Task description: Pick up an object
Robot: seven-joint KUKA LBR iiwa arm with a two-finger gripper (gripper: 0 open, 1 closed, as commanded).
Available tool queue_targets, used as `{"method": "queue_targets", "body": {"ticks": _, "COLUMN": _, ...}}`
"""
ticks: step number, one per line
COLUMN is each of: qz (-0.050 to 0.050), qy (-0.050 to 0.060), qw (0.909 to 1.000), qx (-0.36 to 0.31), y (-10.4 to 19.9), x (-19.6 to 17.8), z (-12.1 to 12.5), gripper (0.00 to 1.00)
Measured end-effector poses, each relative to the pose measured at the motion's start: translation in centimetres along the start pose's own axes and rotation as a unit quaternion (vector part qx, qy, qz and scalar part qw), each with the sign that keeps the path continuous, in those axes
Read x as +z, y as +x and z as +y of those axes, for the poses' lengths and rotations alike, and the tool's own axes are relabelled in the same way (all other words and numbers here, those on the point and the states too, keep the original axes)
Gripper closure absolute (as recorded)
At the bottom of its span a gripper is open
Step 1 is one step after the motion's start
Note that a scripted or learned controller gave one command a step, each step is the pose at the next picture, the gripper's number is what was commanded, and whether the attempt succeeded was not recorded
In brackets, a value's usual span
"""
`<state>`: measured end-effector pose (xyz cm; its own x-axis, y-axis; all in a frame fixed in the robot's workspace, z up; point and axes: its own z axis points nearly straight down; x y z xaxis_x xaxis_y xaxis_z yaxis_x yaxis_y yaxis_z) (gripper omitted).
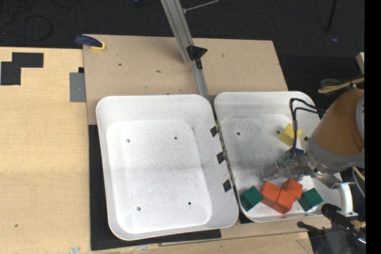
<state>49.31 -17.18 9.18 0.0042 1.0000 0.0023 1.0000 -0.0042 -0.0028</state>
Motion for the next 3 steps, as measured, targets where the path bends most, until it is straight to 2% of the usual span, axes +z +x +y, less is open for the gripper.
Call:
{"method": "queue_targets", "body": {"ticks": 1, "qz": 0.001, "qy": 0.0, "qw": 1.0, "qx": 0.004, "y": -0.1, "x": -1.0, "z": 0.0, "gripper": 1.0}}
{"method": "queue_targets", "body": {"ticks": 3, "qz": -0.001, "qy": -0.003, "qw": 1.0, "qx": -0.003, "y": 0.5, "x": -11.9, "z": 1.4, "gripper": 1.0}}
